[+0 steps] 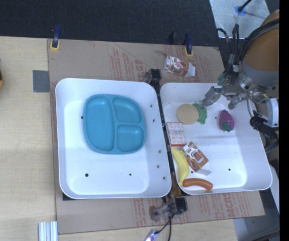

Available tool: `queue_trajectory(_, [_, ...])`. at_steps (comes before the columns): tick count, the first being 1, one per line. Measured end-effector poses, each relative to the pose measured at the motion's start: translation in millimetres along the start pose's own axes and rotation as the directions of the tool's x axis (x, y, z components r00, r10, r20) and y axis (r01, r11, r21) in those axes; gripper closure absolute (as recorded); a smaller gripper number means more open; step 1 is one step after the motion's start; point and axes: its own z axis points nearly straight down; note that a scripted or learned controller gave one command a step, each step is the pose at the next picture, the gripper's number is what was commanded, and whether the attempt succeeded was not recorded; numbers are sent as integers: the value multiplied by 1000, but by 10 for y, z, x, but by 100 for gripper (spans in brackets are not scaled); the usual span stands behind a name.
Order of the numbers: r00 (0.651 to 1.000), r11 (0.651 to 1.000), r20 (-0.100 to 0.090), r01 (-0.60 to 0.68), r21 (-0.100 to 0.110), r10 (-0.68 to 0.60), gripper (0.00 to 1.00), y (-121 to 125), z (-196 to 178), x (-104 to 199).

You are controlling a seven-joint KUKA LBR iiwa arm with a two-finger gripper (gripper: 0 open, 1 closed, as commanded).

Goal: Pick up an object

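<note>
Two shallow white bins sit side by side on a bench. The left bin [69, 134] holds a blue divided plate [115, 123]. In the right bin [245, 154], the gripper [221, 98] hovers near the far edge, fingers spread wide, holding nothing. Beneath it lie a tan round cookie [187, 113] touching a green piece [201, 113], and a purple eggplant [226, 120] nearby. A banana [181, 165] and sausage [197, 185] rest by the near-left corner.

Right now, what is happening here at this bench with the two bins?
A grey robot arm reaches in over the right bin, its gripper open above the far end, holding nothing. Below it lie a tan round piece, a purple item, a banana, a sausage and small packets. The left bin holds a blue divided plate.
</note>
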Motion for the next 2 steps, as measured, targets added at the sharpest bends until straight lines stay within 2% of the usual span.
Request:
queue_trajectory(1, [1000,1000,2,-1,2,1,0,45,625,-462])
queue_trajectory(2, [1000,1000,0,0,0,0,0,339,1045,-693])
